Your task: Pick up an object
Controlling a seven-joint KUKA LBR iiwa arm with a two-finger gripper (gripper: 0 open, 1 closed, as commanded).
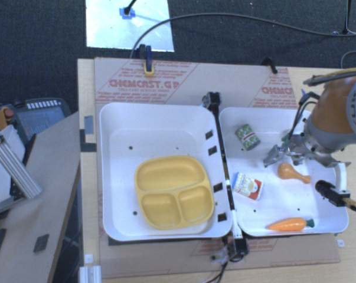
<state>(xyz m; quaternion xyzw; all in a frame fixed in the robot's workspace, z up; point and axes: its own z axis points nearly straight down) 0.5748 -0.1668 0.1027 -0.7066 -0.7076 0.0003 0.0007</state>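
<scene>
The arm enters from the right edge of the camera view, its grey body wearing a broad orange band just above the wrist. Below the band the grey wrist narrows and slants down and to the left, ending in the claw (pixel 276 154). The claw's metal tip points left and slightly downward, low over the surface beneath it. Thin dark cables loop along the wrist just above and behind the claw. The upper arm lies up and to the right of the claw, cut off by the frame's edge.
</scene>
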